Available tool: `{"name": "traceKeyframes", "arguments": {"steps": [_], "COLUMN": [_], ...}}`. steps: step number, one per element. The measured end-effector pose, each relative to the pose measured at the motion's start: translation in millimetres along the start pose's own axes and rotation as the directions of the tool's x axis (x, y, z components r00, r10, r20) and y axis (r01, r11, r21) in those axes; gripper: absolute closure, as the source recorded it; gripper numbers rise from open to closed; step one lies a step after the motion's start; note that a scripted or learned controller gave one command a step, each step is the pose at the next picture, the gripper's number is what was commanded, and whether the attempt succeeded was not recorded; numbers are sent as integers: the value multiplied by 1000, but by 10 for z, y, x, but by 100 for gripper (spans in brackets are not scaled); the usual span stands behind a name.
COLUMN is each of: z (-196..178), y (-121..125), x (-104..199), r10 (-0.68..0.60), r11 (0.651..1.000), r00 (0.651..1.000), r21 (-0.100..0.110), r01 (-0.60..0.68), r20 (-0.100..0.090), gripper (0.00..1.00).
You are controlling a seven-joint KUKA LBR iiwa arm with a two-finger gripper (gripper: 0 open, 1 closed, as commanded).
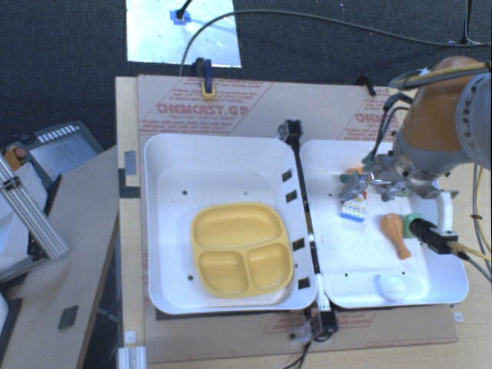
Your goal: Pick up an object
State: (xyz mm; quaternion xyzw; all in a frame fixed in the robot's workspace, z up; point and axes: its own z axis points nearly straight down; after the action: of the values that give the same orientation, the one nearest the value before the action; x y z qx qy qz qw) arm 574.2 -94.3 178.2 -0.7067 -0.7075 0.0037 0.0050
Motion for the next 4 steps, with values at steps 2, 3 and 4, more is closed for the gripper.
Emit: {"name": "traceKeyframes", "arguments": {"steps": [2, 3, 4], "z": [550, 911, 757], "y": [59, 86, 126], "x": [-19, -35, -21], "r10": [0, 1, 0], "r11": [1000, 1000, 1000], "r00": [1000, 1000, 1000], "r21": [-10, -18, -30], "r01": [0, -1, 0], "r20": [1, 5, 4], "gripper": [0, 0, 100]}}
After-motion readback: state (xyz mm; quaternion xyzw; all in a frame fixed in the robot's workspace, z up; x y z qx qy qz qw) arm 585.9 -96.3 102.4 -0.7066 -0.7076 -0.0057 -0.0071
